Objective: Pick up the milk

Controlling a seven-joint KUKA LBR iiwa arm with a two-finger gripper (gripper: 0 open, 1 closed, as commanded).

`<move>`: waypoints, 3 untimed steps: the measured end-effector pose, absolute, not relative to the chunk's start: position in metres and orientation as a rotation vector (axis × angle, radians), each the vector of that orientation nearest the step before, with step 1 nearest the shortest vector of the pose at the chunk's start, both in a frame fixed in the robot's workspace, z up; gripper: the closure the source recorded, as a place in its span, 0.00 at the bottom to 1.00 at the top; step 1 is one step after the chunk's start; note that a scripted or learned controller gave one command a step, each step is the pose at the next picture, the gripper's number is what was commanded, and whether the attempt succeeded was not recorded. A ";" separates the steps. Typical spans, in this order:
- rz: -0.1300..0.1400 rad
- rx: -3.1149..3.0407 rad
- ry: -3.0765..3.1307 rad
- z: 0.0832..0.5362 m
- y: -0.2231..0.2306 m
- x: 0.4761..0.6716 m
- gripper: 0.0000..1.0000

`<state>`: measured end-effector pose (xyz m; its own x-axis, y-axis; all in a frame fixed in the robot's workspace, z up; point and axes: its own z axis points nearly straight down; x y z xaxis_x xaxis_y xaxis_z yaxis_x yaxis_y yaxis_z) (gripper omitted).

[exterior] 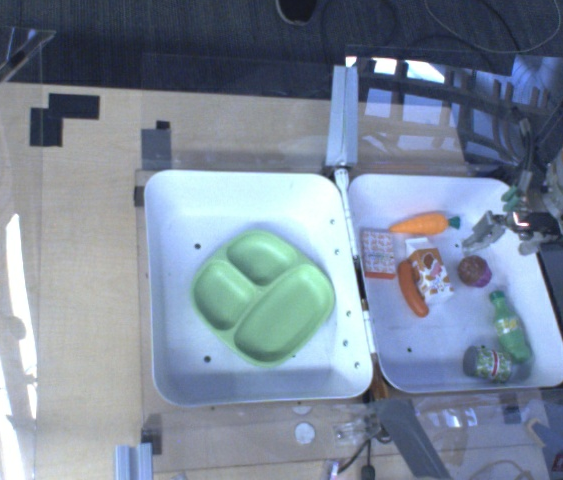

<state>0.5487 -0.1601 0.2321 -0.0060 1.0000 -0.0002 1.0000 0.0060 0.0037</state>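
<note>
While the arm waits at the right edge, the bench reads as follows, left to right. The left bin point(166, 268) holds a green divided plate point(263, 296) near its centre. The right bin point(531, 298) holds the loose items. At its 10 o'clock sits a small red-and-white packet point(378, 251), with a carrot point(420, 225) at 12 o'clock. A hot dog point(410, 288) lies near the centre, touching the milk point(431, 274), a small red-and-white carton just to its right. A dark plum point(474, 271) rests at 3 o'clock of the carton, near it but apart. A green bottle point(508, 326) lies at 4 o'clock and a can point(488, 364) at 5 o'clock.

The gripper point(509, 231) hangs over the bin's 2 o'clock rim, well apart from the carton and holding nothing; whether its jaws are spread or closed cannot be told.

Risks, in my judgement: the hot dog pressed against the carton could be caught in the grasp or nudge the carton aside. The plum lies close to the approach path and could roll if brushed. The packet's similar colouring invites a wrong pick.
</note>
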 end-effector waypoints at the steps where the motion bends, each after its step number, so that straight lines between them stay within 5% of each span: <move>1: 0.024 2.113 2.296 0.104 -0.100 0.577 0.00; 2: 0.033 2.105 2.295 0.117 -0.099 0.580 1.00; 3: 0.008 2.240 2.197 0.186 -0.035 0.581 1.00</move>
